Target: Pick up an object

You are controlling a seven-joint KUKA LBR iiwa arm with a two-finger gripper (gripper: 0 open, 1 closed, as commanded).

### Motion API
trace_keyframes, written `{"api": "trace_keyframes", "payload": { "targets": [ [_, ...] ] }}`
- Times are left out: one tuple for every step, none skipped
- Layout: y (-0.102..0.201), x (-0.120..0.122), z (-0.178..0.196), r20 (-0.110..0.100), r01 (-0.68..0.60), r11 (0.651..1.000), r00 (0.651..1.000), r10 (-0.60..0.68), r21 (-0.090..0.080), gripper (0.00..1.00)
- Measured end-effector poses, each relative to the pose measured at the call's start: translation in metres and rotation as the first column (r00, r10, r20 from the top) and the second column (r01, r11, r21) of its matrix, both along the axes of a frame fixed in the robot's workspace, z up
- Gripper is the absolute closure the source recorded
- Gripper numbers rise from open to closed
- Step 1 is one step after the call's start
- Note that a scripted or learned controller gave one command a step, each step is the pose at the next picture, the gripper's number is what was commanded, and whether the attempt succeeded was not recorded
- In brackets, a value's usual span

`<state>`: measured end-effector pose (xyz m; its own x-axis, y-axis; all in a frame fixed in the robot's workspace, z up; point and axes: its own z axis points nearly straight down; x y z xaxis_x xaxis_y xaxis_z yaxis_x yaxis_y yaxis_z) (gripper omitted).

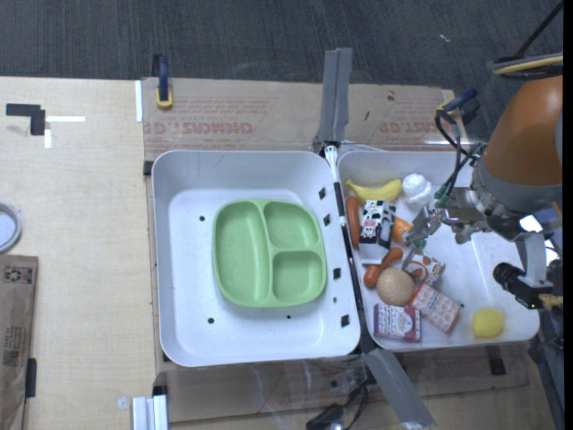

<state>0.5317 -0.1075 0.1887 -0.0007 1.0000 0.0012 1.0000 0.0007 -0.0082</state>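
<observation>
Gripper: two-finger metal gripper (428, 225) hangs over the right white bin (466, 337); its grip state I cannot tell.
Beside it: small orange piece (404, 227), touching or not unclear.
Nearby: yellow plastic banana (376, 189), round tan ball (394, 286).
Left bin: green divided plate (269, 253).

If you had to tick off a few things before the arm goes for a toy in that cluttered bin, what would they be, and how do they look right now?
1. Gripper is over the right bin, where the toys are: ok.
2. Nothing seen between its fingers: ok.
3. Fingers open enough to take something: cannot tell.
4. A target stands apart from the rest: ok, the yellow ball lies alone near the bin's front corner.
5. Items under the gripper are separated: not ok, the banana, carrot and small boxes crowd together.
6. Green tray in the left bin is out of the way: ok.
</observation>
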Motion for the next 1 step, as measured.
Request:
{"api": "trace_keyframes", "payload": {
  "targets": [
    [-0.0377, -0.0034, 0.0299, 0.004, 0.343, 0.939, 0.939, -0.343, -0.004, 0.00]
  ]
}}
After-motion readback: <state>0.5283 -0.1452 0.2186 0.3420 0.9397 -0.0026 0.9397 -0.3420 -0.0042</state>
